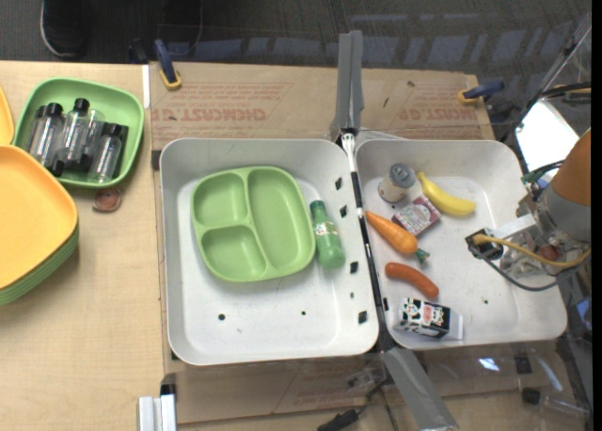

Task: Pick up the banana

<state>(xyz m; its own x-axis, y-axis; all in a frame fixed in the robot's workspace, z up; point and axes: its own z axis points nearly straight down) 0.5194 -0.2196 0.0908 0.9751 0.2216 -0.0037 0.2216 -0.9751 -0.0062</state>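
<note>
The yellow banana point(446, 196) lies in the right bin point(489, 156), near its far side, tilted from upper left to lower right. My gripper point(517, 262) hangs low over the bin's right part, to the right of the banana and nearer the front than it, well apart from it. The arm's wrist, with its orange band, comes in from the right edge. Nothing shows held at the gripper.
Beside the banana are a small grey-lidded jar point(400, 181), a pink packet point(417, 217), a carrot point(391, 231), a red sausage-like piece point(411, 279) and a black-and-white carton point(428, 318). The left bin point(179, 231) holds a green divided plate point(252, 222) and a green bottle point(327, 233).
</note>
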